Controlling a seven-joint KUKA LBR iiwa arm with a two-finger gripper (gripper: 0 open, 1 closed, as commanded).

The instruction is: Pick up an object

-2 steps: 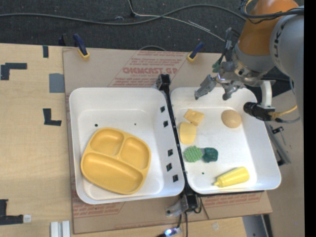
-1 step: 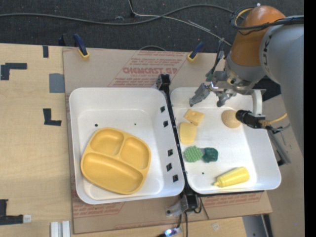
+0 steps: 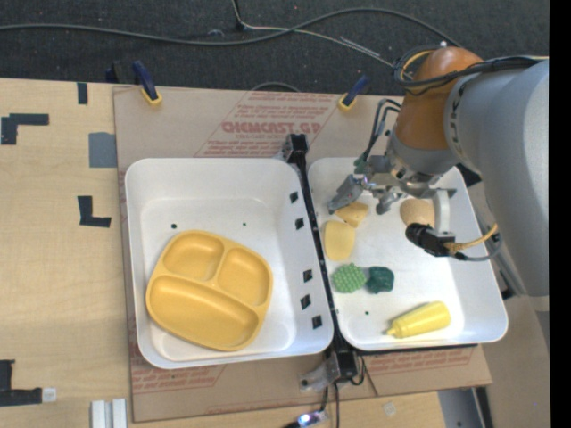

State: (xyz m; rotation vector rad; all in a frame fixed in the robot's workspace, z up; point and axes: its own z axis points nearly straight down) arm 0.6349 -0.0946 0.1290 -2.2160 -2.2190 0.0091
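My gripper (image 3: 364,200) hangs low over the back of the right bin (image 3: 473,328), its two fingers spread open. One fingertip (image 3: 342,198) points toward the divider between the bins. Just in front of the fingers lies a small pale yellow piece (image 3: 354,214), with nothing gripped between them. A larger pale yellow piece (image 3: 338,240) lies beside the divider. A tan piece (image 3: 416,210) sits to the gripper's right. Nearer the front are a light green lump (image 3: 350,278), a dark green lump (image 3: 381,280) and a yellow corn-like object (image 3: 419,319).
The left bin (image 3: 178,181) holds a yellow divided plate (image 3: 210,288). A black divider strip (image 3: 308,239) runs between the bins. The grey arm (image 3: 500,141) and a black fitting with a cable (image 3: 430,237) reach over the right bin's right side.
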